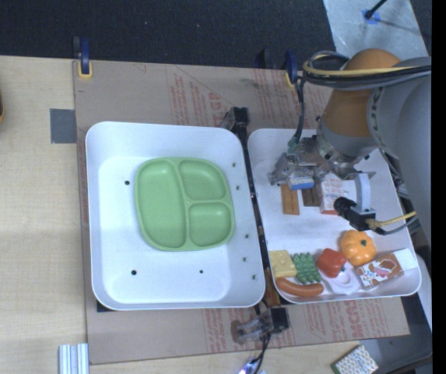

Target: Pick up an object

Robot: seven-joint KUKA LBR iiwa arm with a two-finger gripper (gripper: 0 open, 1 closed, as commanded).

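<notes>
Gripper (296, 171) low in right bin (263, 150) over brown blocks (290, 199), jaw state unreadable; risk of slipped or double grab, blocks lying tight together beside white packet (333, 193).

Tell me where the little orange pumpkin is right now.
The pumpkin sits in the right bin, toward its near right corner, just above the red toy and left of the arm's yellow cable.
</notes>
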